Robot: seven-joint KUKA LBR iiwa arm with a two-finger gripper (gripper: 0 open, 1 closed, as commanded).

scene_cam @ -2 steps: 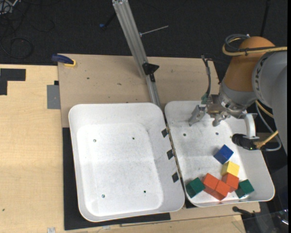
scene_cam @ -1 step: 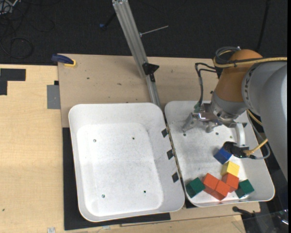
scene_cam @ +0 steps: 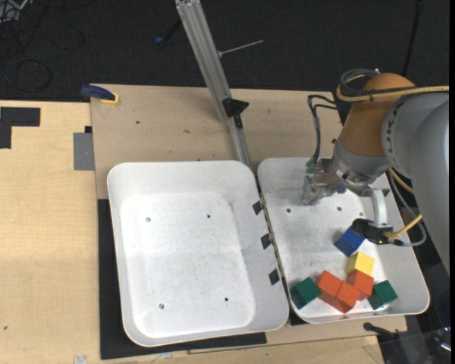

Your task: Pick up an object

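Arm poised over the right bin, blocks heaped at its near edge

The gripper hangs above the far part of the right bin, well apart from the blocks; whether its claw is wide or narrow I cannot tell. A blue block, a yellow block, orange blocks and two green blocks cluster toward the bin's near right corner. The left bin sits just beside

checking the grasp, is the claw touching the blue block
Apart. The camera view shows the claw over bare bin floor, with a plain stretch of white between it and the blue block.
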